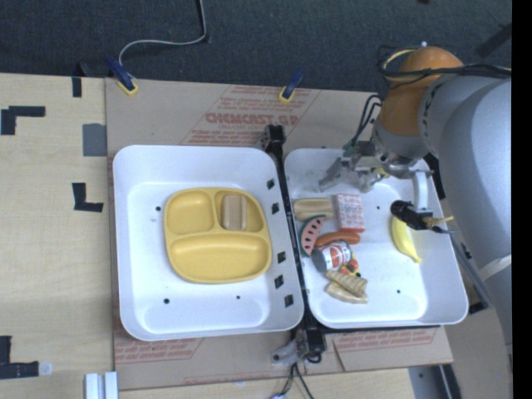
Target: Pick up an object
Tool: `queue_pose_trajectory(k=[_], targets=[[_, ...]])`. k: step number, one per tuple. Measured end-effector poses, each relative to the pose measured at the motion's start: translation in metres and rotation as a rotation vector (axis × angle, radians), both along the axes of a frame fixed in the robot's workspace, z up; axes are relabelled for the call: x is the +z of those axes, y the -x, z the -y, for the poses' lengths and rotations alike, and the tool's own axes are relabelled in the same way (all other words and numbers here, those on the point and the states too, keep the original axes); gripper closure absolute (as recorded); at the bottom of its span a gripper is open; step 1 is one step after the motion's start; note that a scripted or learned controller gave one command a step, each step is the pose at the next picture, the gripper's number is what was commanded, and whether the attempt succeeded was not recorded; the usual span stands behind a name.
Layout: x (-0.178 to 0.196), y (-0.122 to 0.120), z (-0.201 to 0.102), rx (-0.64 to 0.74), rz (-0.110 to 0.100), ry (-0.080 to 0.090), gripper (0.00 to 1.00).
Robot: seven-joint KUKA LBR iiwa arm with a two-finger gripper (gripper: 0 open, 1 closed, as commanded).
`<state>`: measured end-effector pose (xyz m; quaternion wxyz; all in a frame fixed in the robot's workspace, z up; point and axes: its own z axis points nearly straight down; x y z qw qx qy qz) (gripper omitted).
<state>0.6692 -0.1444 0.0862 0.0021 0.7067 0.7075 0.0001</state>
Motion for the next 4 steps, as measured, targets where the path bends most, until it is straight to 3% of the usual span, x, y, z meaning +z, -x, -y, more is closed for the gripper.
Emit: queue_pose_trajectory(k=[1,2,3,4], targets=[[0.010,0.000,0.000,0.001,0.001,0.001,1.00],[0.010,0.000,0.000,0.001,0.001,0.001,0.00],[-0.001,0.000,-0.043,0.001,-0.002,-0.002,0.00],[-0.001,0.001,-0.050,0.000,-0.003,-0.001,0.00]])
